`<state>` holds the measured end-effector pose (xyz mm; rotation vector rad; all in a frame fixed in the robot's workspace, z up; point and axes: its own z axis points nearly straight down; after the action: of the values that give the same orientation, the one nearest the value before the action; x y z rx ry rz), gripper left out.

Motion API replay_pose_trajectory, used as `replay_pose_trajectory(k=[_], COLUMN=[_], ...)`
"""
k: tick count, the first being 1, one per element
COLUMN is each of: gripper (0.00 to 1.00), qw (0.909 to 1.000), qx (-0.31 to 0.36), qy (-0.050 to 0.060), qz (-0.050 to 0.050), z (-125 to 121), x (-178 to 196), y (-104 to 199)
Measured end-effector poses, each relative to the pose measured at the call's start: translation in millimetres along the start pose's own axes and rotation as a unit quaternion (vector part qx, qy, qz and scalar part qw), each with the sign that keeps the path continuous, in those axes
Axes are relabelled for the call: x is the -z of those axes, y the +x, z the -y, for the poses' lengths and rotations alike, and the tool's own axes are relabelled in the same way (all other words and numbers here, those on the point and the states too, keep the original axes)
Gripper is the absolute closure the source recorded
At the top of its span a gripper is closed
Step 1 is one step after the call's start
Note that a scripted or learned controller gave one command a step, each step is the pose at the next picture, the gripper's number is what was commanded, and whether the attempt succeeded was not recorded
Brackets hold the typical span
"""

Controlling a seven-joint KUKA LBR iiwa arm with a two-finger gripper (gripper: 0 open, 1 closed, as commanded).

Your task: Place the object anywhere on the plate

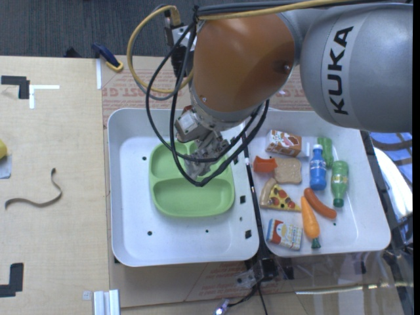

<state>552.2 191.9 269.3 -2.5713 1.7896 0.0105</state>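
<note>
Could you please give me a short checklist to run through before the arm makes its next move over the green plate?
1. Plate position: the green plate lies flat in the left bin. Ok.
2. Pincer position: the pincer is above the plate's upper compartments. Ok.
3. Object in the pincer: the wrist and cables hide it. Cannot tell.
4. Object already on the plate: the visible lower compartment is bare; the upper part is partly covered by the arm. Cannot tell.
5. Remaining items: the pizza slice, carrot, blue bottle and others lie in the right bin. Ok.
6. Cables: black cables hang low over the plate. Not ok.
</note>
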Motion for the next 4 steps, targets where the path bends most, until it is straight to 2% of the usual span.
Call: replay_pose_trajectory(k=[1, 4], gripper=[0.00, 0.00], qw=[1.0000, 1.0000], qx=[0.000, 0.000], qy=[0.000, 0.000], qz=[0.000, 0.000], z=[-0.1, -0.1], x=[-0.1, -0.1], y=[0.2, 0.2])
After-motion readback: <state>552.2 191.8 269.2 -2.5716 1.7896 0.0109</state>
